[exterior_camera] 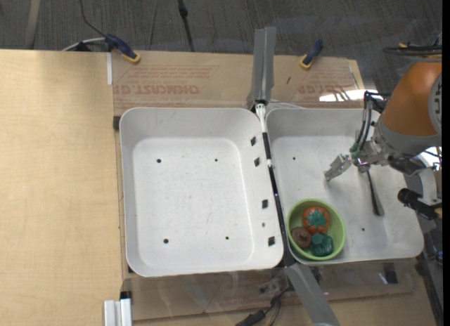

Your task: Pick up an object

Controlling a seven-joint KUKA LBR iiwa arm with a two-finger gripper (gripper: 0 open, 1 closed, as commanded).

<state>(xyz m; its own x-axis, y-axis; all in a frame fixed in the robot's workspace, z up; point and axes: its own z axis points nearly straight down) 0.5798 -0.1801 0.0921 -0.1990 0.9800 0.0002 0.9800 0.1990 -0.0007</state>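
Note:
A green bowl (338, 227) sits in the front left corner of the right bin (309, 142). It holds an orange ball (316, 216), a small brown piece (301, 236) and a teal piece (323, 244). My gripper (356, 183) hangs over the middle of the right bin, behind and to the right of the bowl. It is open: one finger (337, 168) points left, the other (375, 197) points toward the front, and nothing is between them.
The left bin (190, 124) stands beside the right one, joined by a clipped divider (266, 170). Cardboard lies under both bins, with clamps at its back edge. A wooden bench top (56, 177) spreads to the left.

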